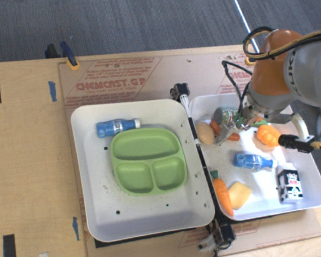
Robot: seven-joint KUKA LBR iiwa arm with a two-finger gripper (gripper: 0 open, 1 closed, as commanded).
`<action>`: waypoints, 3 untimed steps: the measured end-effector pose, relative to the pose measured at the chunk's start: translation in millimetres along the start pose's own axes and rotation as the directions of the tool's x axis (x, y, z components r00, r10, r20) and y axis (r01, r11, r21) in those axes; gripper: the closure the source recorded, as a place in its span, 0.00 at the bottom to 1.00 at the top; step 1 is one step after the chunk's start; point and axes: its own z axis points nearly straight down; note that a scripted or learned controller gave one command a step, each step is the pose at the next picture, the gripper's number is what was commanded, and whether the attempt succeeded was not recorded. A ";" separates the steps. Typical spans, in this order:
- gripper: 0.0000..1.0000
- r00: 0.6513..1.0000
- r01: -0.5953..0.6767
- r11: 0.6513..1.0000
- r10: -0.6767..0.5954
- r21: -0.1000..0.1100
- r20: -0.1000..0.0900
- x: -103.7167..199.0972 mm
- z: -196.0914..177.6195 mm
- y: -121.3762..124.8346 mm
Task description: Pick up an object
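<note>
Cardboard (143,70) covers the bench (23,166) under two white bins. In the right bin (317,197), toward the frame's bottom, lie a carrot (222,195), a milk carton (289,186) and a blue bottle (253,161). The left bin (90,160) holds a green divided plate (148,160). Higher, the gripper (233,121) sits low among toys; its jaw state cannot be told. Dark carpet (138,14) fills the frame's top.

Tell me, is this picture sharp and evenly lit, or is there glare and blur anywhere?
Camera view: evenly lit, soft shadows; the green tray looks crisp; the right bin floor is washed out pale; the gripper area is cluttered and hard to read.
</note>
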 end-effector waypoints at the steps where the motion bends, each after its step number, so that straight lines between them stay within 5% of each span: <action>1: 0.00 0.966 0.257 0.966 -0.257 -0.009 0.007 -0.7 -0.5 23.2; 2: 0.00 0.991 -0.135 0.991 0.135 0.006 -0.010 3.4 -0.5 33.8; 3: 0.00 0.903 -0.429 0.903 0.430 0.043 -0.025 0.8 1.9 32.9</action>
